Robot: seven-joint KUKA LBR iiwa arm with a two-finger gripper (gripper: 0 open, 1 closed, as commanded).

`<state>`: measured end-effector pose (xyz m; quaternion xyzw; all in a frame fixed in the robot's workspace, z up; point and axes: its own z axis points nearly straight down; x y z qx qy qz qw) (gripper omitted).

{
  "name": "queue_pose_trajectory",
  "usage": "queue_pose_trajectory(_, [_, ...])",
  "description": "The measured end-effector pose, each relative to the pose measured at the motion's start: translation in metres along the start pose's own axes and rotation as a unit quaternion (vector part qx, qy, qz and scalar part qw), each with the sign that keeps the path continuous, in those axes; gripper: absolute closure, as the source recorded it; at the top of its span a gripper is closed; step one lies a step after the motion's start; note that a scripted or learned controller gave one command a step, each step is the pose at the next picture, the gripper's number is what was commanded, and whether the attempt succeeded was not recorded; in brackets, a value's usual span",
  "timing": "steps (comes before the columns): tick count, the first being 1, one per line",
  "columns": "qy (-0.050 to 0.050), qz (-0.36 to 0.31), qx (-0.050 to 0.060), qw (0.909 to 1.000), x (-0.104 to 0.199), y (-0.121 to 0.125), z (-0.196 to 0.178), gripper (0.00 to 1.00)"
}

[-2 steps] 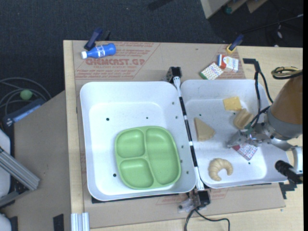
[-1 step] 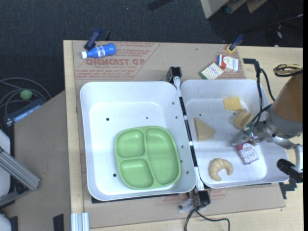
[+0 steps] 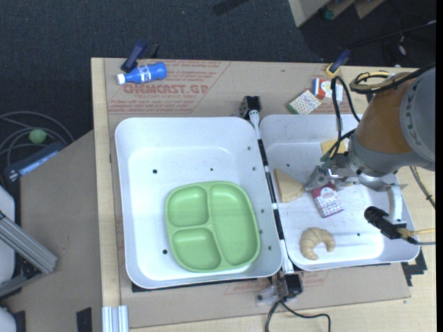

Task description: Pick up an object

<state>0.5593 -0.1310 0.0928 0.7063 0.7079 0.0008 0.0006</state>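
Arm (image 3: 387, 126) is reaching in from the right, hanging low over the right bin (image 3: 360, 254). Claw (image 3: 325, 178) is sitting just above a small red-and-white packet (image 3: 327, 201); cannot tell how it is set. A croissant (image 3: 316, 241) is lying near the bin's front edge, apart from the packet. A pale yellow wedge (image 3: 287, 185) is lying by the bin's left wall. A green divided plate (image 3: 210, 225) is resting in the left bin (image 3: 138, 151). A blue-and-white bottle (image 3: 142, 73) is lying on the desk (image 3: 208, 81) behind the bins.
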Motion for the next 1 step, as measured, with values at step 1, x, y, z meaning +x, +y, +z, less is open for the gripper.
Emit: queue_pose_trajectory(1, [0.000, 0.000, 0.000, 1.0000, 0.0750, -0.0209, -0.0924, 1.00])
